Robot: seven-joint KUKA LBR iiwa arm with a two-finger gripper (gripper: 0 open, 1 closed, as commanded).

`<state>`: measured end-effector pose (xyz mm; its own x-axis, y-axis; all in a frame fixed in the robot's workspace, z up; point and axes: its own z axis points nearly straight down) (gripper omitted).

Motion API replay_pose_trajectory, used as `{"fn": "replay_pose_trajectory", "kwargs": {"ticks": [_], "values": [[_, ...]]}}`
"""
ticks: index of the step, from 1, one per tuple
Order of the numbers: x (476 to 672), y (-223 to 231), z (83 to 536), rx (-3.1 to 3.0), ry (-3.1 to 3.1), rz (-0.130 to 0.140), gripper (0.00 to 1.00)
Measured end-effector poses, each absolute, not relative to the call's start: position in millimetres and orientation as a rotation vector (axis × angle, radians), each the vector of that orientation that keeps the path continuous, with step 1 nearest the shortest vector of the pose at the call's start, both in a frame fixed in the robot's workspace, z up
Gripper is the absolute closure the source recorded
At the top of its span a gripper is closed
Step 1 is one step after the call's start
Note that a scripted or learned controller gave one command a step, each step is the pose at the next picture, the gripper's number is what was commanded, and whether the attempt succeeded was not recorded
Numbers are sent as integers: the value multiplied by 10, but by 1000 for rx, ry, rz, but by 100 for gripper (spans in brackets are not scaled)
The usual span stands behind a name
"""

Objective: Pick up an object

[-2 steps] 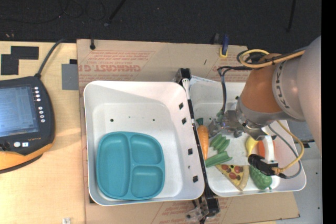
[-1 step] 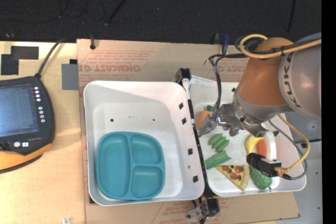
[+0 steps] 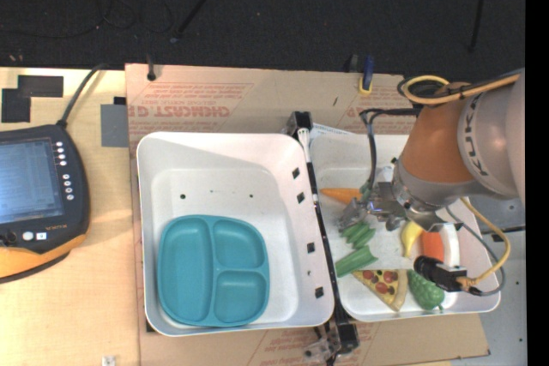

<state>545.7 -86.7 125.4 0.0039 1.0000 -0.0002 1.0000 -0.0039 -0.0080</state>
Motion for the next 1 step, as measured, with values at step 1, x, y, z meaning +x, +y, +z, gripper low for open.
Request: {"fn": "replay_pose_trajectory", "kwargs": {"ticks": [1], "values": [[5371,-949,852,-2220,-2216,4,0]]}}
